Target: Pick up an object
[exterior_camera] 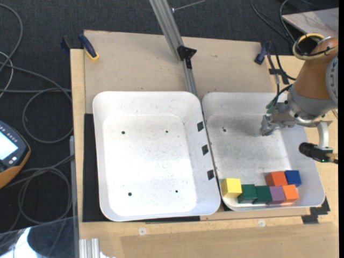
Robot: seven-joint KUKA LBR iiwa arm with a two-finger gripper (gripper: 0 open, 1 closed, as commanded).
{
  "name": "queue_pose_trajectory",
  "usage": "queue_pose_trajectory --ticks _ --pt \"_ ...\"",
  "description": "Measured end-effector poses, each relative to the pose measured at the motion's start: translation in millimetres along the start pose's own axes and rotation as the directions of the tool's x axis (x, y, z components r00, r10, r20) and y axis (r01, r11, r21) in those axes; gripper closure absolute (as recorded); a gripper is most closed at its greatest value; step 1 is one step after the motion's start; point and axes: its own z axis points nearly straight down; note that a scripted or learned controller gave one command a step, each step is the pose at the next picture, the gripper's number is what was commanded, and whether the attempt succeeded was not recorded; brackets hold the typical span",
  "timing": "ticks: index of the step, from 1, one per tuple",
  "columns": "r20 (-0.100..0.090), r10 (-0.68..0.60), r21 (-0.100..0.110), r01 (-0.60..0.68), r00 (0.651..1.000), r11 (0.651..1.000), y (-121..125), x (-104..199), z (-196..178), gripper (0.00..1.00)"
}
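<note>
Several small blocks lie together along the front edge of the right bin [242, 149]: a yellow block [232, 186], a green block [249, 192], another green block [263, 193], a purple block [277, 194], two orange blocks [278, 178] [290, 192] and a blue block [293, 177]. My gripper [267, 127] hangs over the upper right part of that bin, well behind the blocks, with nothing visible in it. The arm's orange band sits just above it at the right edge.
The left bin [145, 155] lies beside the right one on a wooden bench. A slanted metal post [172, 31] rises from between the bins at the back. Blue clamps [88, 46] hold the bench's back corners. Cables lie on the floor at left.
</note>
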Motion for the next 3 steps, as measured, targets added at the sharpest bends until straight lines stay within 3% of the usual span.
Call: queue_pose_trajectory --ticks 3 --pt "0.003 -0.002 -0.005 0.002 1.000 1.000 -7.5 4.5 -170.7 1.00"
